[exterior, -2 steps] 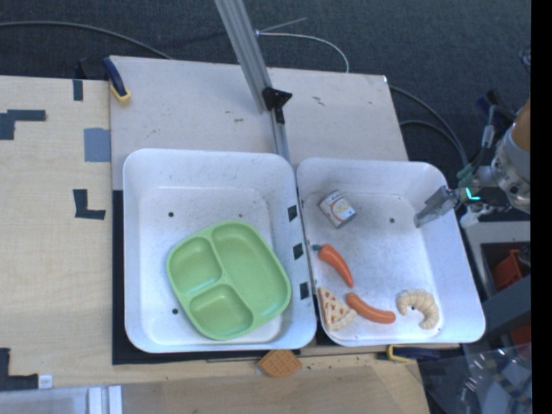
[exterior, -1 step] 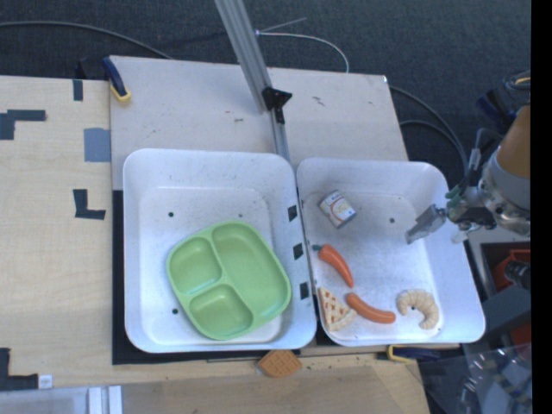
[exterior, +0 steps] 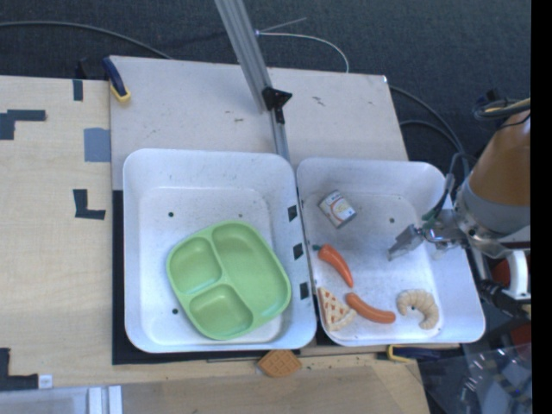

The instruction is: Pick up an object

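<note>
1. Gripper over right bin, empty; finger state: can't tell.
2. Nearest pick: shrimp, near front wall.
3. Risk: wall blocks approach, fingers skid off curved shrimp.

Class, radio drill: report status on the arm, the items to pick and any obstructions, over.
Gripper low over the right bin, nothing between its fingers. Carrot, sausage, shrimp, pizza slice, small box all lying loose. No obstruction.
</note>
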`<control>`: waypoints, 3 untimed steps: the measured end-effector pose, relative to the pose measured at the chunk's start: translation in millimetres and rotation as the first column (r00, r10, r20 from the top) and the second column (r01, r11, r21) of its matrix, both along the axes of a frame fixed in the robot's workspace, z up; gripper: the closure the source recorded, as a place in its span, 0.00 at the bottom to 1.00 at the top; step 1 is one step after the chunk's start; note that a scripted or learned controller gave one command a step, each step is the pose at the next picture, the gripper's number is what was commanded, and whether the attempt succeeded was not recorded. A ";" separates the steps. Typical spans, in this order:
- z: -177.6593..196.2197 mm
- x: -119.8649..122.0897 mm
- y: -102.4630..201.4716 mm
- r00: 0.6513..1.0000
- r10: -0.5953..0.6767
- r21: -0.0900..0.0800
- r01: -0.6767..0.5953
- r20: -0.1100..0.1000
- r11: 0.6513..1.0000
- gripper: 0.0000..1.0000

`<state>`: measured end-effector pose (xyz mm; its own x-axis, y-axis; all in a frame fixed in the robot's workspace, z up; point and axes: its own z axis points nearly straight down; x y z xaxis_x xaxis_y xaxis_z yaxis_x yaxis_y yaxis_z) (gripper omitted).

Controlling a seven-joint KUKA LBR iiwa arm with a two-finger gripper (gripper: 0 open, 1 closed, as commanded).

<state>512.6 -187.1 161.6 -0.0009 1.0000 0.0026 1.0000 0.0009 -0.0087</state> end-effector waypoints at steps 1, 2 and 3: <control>-65.0 -1.6 2.0 1.000 0.000 0.000 0.000 0.000 1.000 0.00; -51.4 0.0 1.9 1.000 0.001 -0.001 -0.001 0.004 1.000 1.00; 5.8 4.9 10.9 1.000 0.002 -0.004 -0.002 0.012 1.000 1.00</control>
<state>517.5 -176.2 167.5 -0.0028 1.0000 -0.0012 1.0000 0.0028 0.0037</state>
